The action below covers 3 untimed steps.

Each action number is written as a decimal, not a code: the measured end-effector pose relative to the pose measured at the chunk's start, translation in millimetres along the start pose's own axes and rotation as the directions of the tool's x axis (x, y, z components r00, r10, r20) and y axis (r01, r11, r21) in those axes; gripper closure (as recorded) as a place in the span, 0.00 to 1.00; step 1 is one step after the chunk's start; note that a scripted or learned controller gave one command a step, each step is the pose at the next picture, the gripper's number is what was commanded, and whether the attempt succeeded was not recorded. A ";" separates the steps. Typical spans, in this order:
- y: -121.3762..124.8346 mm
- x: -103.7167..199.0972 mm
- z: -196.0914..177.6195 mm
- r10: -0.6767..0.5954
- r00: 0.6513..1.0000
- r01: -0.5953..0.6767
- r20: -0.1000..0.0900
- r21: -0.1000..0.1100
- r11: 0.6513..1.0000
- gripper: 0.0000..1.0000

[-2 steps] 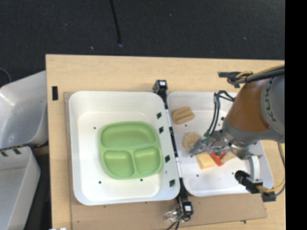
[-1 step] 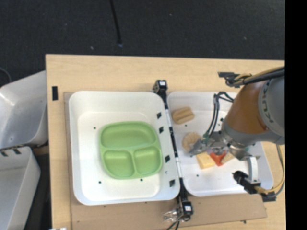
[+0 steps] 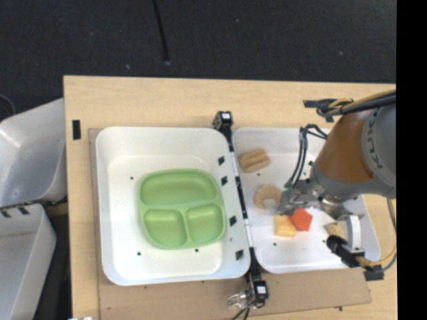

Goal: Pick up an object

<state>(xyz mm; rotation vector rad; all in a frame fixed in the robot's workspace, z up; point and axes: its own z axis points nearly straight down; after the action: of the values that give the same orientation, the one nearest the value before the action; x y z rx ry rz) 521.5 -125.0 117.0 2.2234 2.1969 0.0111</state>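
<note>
No readable text, labels, brands, numbers or signs anywhere.

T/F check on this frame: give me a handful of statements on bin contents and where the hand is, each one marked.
1. The green divided tray sits in the left bin. True.
2. The tray has three compartments. True.
3. The hand is over the left bin. False: it is down in the right bin, by the red block and the yellow block.
4. The red block and yellow block lie far apart. False: they lie right next to each other.
5. A tan bread-like piece lies in the right bin near its top left corner. True.
6. The tray holds food items. False: its compartments show bare green.
</note>
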 end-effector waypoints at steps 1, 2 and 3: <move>5.0 1.3 -63.6 -0.015 1.000 0.015 -0.004 0.009 1.000 1.00; 6.7 0.2 -88.9 -0.016 1.000 0.016 -0.006 0.012 1.000 1.00; 3.5 58.5 -104.3 -0.019 1.000 0.020 -0.007 0.013 1.000 1.00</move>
<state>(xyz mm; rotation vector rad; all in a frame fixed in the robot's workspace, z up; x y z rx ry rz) 524.0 -65.9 221.0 2.2116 2.2283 0.0049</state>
